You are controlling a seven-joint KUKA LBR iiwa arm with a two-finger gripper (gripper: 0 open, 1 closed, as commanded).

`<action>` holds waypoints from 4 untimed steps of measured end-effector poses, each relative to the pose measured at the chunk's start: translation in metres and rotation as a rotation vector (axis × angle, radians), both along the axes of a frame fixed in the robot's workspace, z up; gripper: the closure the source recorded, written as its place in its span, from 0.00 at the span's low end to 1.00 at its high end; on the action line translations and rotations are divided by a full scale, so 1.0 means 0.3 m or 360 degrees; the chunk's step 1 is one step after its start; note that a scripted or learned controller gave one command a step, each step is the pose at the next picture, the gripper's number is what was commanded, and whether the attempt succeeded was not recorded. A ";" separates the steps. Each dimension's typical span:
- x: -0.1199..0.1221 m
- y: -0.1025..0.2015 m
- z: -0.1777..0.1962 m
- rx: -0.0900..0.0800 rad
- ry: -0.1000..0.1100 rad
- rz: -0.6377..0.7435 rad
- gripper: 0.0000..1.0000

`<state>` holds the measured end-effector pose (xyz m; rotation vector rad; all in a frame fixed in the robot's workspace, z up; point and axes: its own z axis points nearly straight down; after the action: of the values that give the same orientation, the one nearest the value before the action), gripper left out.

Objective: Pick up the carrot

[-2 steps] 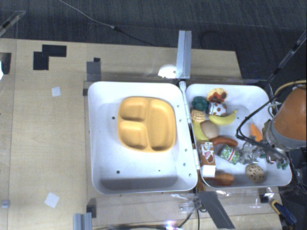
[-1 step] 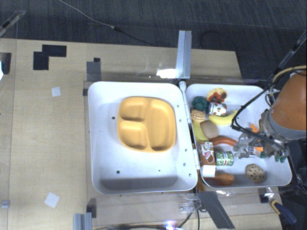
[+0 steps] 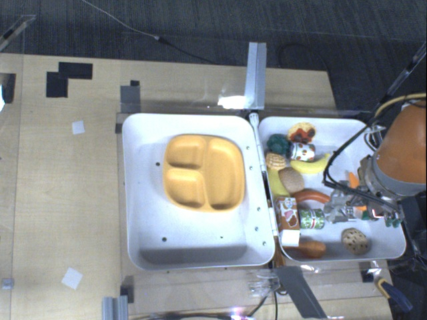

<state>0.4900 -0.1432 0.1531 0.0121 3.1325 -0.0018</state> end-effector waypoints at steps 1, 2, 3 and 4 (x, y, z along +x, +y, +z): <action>0.060 0.135 0.070 0.0001 -0.0001 0.0171 1.00; 0.204 -0.038 -0.132 -0.0003 0.0003 0.0640 1.00; 0.106 -0.210 -0.208 -0.0014 -0.0009 0.0870 1.00; 0.106 -0.209 -0.212 -0.0014 -0.0009 0.0870 0.00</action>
<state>0.5217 -0.2058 0.0896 -0.8326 3.0140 -0.0114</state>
